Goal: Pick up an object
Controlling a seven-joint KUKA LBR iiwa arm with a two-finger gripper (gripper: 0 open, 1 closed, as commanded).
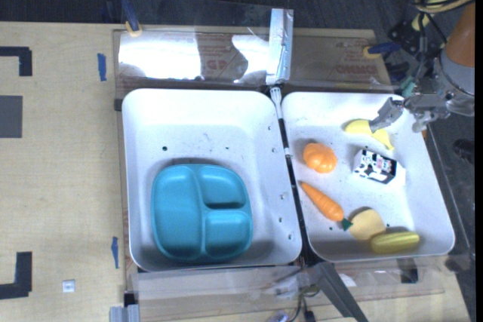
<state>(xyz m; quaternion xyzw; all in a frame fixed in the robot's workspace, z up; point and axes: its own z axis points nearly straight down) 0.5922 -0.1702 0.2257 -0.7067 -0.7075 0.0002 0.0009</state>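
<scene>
The gripper (394, 111) is being held over the far right part of the right bin (434, 196), just beside a yellow piece (367, 129); how wide it is being held cannot be told, and nothing is being seen in its grasp. Nearer are lying a pumpkin (320, 157), a carrot (323, 201), a black-and-white block (375, 166) and two yellow fruits (381, 232). A blue tray (201, 211) is being borne by the left bin (143, 124).

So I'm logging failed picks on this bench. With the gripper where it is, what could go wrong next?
The gripper is at the right bin's far corner, over a yellow piece near the wall, so it may strike the rim. The black-and-white block lies close by and could get nudged. The yellow piece looks rounded and may slip out.
</scene>
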